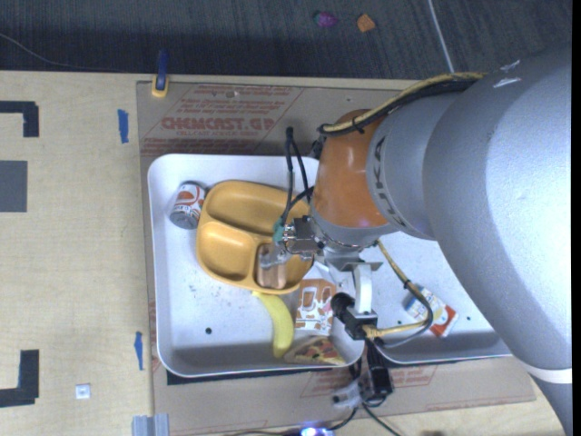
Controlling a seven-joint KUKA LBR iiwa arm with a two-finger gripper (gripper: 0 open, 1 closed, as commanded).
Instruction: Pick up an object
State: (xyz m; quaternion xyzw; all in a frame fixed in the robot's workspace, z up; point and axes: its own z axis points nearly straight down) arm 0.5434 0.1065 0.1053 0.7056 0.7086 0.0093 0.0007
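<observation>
Beside the yellow bowls (238, 234), banana (280, 323) lying lengthwise toward the bin's (172, 271) near wall, fingers' state unclear.

Left bin: two nested yellow bowls (231, 234) near centre, tilted; soda can (187, 203) on its side at their 10 o'clock; banana (280, 323) at 5 o'clock.

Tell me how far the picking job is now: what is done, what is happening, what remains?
Done: the arm has reached over the left bin. In hand: its tool sits low at the yellow bowls, beside the banana; whether it grips anything is unclear. Left: nothing looks lifted; the can, bowls and banana all lie in the bin.
</observation>
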